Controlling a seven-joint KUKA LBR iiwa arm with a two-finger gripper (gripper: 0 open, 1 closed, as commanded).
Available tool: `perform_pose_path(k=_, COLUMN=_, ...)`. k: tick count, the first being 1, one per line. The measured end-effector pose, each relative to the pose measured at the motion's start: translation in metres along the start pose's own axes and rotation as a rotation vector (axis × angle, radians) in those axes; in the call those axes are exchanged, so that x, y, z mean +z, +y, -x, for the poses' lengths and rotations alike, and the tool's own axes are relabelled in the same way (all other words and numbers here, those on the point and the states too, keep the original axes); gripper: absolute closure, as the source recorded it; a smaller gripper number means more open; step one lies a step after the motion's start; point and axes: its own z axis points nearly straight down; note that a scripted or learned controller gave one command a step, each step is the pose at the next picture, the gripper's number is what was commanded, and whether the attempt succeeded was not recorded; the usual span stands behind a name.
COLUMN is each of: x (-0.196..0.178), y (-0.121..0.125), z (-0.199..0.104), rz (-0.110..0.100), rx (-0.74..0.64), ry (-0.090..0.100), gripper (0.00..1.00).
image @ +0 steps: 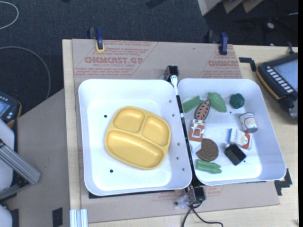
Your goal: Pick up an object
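The right bin holds several small objects. A green leafy piece, a dark green ball and a flat green strip lie at its far end. A watermelon slice and an orange-and-white carton sit near the bin's left wall. A small can, a red-and-white packet, a black block, a brown cookie and a green pod fill the near half.
The left bin holds a yellow divided tray. Both bins rest on a cardboard sheet clamped at the back by blue clamps. A tablet sits at the right edge.
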Motion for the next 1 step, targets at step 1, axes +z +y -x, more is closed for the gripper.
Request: perform_pose_path(k=1, x=-0.0104, y=0.0007, z=0.0003, rz=0.003, rx=-0.001, ry=-0.002, gripper=1.0)
